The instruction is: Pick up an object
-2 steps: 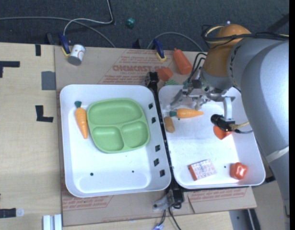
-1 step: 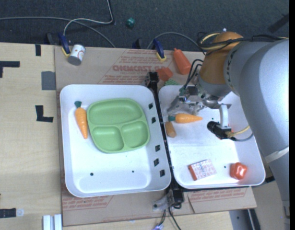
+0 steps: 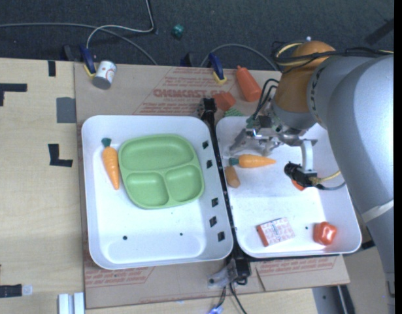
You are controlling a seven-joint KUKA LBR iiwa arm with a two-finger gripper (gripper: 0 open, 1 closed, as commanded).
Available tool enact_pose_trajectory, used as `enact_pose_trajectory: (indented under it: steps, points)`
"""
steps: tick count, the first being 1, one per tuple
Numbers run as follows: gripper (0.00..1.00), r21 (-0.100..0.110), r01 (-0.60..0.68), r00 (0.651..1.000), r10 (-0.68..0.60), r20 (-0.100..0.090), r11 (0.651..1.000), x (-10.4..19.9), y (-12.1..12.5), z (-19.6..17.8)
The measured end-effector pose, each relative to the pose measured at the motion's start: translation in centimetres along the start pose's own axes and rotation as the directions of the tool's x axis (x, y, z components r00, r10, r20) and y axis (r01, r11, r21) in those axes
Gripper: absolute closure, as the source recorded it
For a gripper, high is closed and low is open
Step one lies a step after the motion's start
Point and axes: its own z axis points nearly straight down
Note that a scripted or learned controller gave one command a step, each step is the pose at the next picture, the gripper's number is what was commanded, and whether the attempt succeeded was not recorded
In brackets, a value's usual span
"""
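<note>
Red-patterned card (image 3: 274,231) sits at 6 o'clock in right bin (image 3: 344,237). Carrot (image 3: 254,161) at 10 o'clock, just below my gripper (image 3: 256,136); grip state unclear. Looks light, stiff, slick: grab mid-body.

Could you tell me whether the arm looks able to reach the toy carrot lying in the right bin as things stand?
Probably yes: the gripper hangs just above the carrot in the right bin, and nothing lies over it.
</note>
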Motion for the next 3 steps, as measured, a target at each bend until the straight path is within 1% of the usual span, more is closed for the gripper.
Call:
enact_pose_trajectory:
  steps: [1, 2, 3]
  points:
    - [0.0, -0.002, -0.001, 1.0, 0.001, 0.003, 1.0, 0.0, -2.1, 0.0]
    - [0.0, -0.003, 0.0, 1.0, 0.0, 0.002, 1.0, -2.7, 1.2, 0.0]
    - [0.0, 0.0, -0.001, 1.0, 0.001, 0.001, 1.0, 0.6, -4.6, -0.1]
